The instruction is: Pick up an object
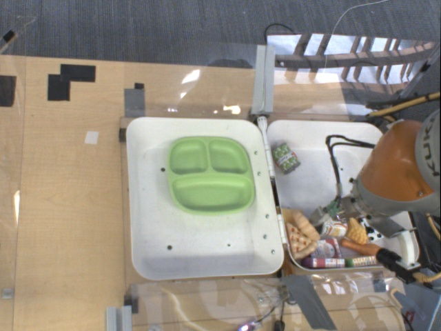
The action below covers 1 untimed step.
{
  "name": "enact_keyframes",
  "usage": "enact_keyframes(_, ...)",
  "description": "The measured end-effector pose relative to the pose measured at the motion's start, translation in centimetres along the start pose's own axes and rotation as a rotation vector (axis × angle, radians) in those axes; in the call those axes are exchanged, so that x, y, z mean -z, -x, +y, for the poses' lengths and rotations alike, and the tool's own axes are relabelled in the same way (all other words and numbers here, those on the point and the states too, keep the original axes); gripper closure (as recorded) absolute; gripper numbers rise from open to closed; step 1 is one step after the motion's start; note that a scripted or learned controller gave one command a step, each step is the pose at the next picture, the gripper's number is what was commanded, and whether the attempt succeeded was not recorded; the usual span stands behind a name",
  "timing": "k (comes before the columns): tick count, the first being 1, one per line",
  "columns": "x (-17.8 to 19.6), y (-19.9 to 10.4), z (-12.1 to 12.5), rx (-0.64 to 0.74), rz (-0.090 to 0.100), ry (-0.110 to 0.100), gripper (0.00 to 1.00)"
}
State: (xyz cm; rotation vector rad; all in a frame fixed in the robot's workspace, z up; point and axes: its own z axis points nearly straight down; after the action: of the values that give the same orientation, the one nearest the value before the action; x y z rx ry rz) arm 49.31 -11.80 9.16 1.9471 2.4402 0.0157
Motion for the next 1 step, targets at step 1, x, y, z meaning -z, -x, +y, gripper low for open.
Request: enact_keyframes(1,1.06,-0.28,0.36,0.006,0.003,0.005,1.0)
